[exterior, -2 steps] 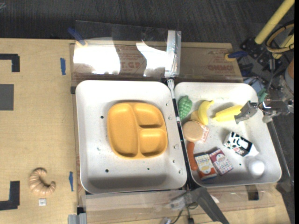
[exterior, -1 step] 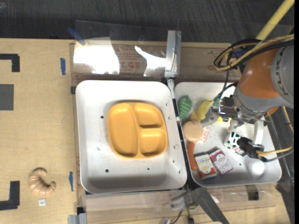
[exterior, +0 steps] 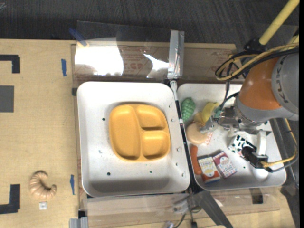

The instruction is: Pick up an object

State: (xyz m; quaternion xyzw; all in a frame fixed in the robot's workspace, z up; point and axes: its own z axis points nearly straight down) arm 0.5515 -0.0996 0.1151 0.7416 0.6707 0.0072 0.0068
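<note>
right now the arm is down over the right bin, so this looks like the reaching step: the hand is low among the toys and nothing looks picked up yet. the hand sits at about 9 o'clock from the orange wrist, right by a yellow toy and just above a round tan toy. it may be touching the yellow one, but i cannot tell for sure, and i cannot tell how wide the hand is, because the arm hides that part.

the things to pick all lie in the right bin. a green bumpy toy is at 10 o'clock in the bin, near the wall. an orange stick lies at 7 o'clock. two small boxes lie side by side at 6 o'clock. a black and white toy is near the middle, under the wrist.

the left bin has a yellow tray in its middle. on the desk, well apart at 8 o'clock, lies a curled tan toy.

next, i think the hand must close on one toy, likely the yellow or the round tan one, and then lift straight up. the toys are packed close, so it could bump a neighbor.
</note>
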